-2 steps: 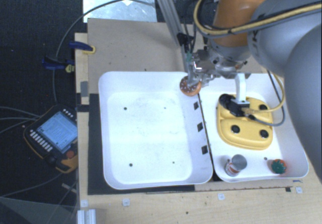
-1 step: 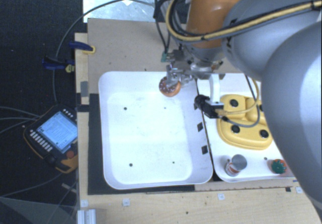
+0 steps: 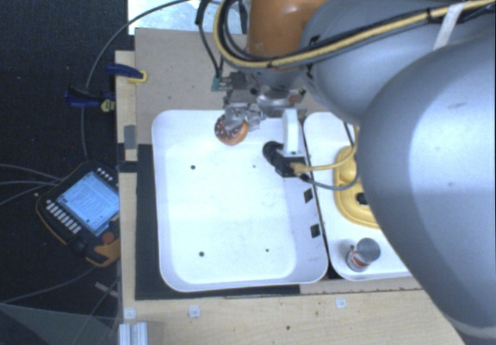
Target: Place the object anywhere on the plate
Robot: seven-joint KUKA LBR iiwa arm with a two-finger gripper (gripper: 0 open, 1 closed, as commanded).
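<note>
Overhead, gripper (image 3: 239, 115) seemingly closed on a small brown object (image 3: 231, 132) above left bin (image 3: 174, 204). Yellow plate (image 3: 349, 181) in right bin, apart. Placement not yet done.

We look down at a slant from one fixed camera above the bench (image 3: 232, 312), close over both white bins (image 3: 232, 258), with the arm (image 3: 403, 103) reaching in from the right.
</note>
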